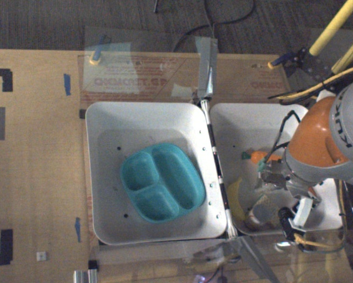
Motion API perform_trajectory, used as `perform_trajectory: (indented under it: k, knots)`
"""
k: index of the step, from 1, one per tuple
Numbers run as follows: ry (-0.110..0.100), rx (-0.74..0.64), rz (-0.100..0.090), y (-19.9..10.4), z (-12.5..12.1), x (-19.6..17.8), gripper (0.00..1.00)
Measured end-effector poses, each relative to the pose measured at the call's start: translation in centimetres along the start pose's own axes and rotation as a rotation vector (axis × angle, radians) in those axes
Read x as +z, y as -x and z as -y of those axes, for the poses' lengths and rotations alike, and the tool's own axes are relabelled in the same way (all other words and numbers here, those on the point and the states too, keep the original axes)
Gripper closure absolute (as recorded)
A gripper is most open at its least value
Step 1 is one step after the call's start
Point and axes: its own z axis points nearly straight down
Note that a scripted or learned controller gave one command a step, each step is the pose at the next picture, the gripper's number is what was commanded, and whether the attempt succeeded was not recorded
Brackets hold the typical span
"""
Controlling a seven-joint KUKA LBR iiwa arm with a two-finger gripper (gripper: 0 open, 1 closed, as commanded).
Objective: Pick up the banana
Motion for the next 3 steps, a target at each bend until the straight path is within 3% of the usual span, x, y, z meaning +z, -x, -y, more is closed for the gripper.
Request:
perform_trajectory:
  k: [1, 2, 3]
  knots:
    - [-0.019, 0.588, 0.004, -11.2, 3.5, -8.7, 1.0]
    - [-0.019, 0.919, 0.008, -9.3, 0.4, -15.7, 1.0]
    - [-0.019, 0.919, 0.008, -9.3, 0.4, -15.7, 0.0]
